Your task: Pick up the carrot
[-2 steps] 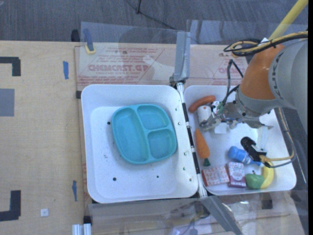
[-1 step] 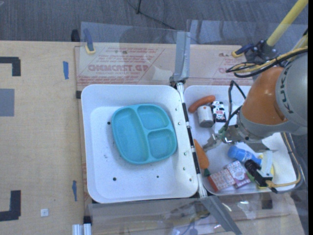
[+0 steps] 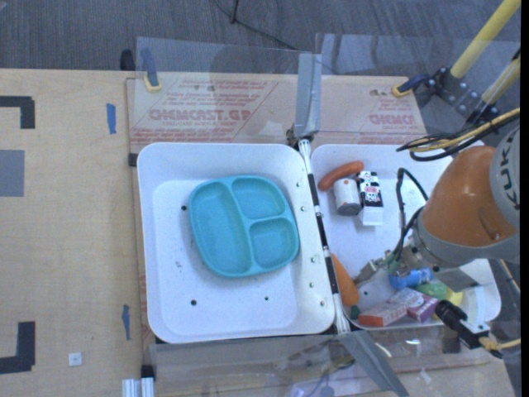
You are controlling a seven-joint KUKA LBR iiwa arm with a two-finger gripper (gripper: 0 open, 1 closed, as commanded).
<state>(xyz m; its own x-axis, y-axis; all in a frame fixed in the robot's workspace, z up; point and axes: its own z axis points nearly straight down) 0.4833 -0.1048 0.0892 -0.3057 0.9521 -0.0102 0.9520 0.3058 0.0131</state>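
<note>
Carrot (image 3: 344,281) lies in the right bin (image 3: 388,157), tight against its left wall near the front corner, tip toward a packet (image 3: 395,312). End effector (image 3: 395,265) sits just right of it amid clutter – can't tell its state. To grasp well: approach from above, straddle the carrot across its width, stay clear of the wall & packet.

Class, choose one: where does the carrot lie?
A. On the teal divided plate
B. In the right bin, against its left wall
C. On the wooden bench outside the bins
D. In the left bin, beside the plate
B: the carrot lies in the right bin, along its left wall near the front corner, apart from the teal divided plate in the left bin.
</note>
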